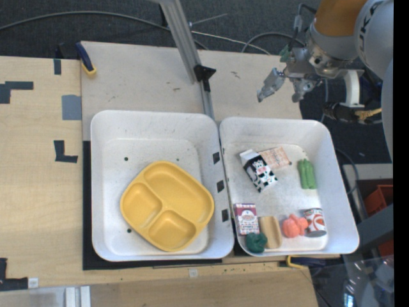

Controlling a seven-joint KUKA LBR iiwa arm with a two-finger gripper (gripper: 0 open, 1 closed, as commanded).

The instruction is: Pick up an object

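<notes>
Below the claw (285, 86), whose fingers stand apart on nothing, the right bin (332, 171) holds a cow-patterned carton (260, 171), green stick (307, 174), small can (315, 222), orange toy (293, 226), tan block (270, 230), dark green lump (256, 242) and red packet (246, 219), its print unreadable. Farther left, the left bin (108, 171) carries a yellow divided plate (167, 205).

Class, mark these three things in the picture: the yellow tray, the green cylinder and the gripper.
yellow tray (167, 204): camera view, on the ridge between its compartments.
green cylinder (307, 174): camera view, on the middle of its body.
gripper (282, 87): camera view, midway between its fingertips.
</notes>
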